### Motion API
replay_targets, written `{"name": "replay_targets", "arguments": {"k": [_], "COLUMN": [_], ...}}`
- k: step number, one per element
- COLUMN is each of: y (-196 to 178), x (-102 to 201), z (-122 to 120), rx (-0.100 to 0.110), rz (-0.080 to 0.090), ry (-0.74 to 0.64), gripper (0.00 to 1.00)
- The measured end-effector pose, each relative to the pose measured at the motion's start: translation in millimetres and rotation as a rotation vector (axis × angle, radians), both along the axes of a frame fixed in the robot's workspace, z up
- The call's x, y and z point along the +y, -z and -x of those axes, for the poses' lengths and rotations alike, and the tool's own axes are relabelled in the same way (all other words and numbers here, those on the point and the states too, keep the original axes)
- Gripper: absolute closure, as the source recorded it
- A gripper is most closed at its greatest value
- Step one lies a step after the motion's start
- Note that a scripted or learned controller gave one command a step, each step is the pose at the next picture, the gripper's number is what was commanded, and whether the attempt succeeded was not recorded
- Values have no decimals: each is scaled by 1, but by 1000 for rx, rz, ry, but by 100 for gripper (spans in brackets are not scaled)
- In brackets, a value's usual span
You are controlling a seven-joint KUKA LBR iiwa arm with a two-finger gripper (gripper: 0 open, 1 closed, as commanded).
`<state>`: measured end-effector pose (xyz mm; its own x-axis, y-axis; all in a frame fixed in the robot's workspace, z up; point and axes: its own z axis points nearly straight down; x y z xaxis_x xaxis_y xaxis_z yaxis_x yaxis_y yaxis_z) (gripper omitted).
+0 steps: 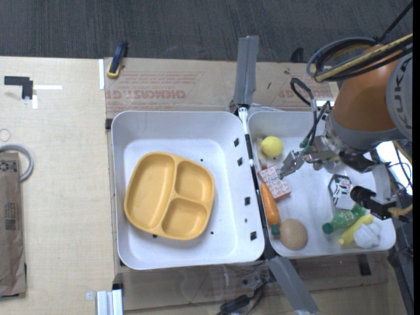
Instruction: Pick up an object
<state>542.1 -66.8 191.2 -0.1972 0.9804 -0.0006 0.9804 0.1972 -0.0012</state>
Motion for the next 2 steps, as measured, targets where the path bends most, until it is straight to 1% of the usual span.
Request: {"name": "replay_targets", "arguments": {"k": [1, 2], "y": [-48, -22], "x": [-45, -108], "z": [-19, 34], "rx": [-2, 0], "rz": [1, 0], "ry": [-103, -149], "gripper": [0, 0]}}
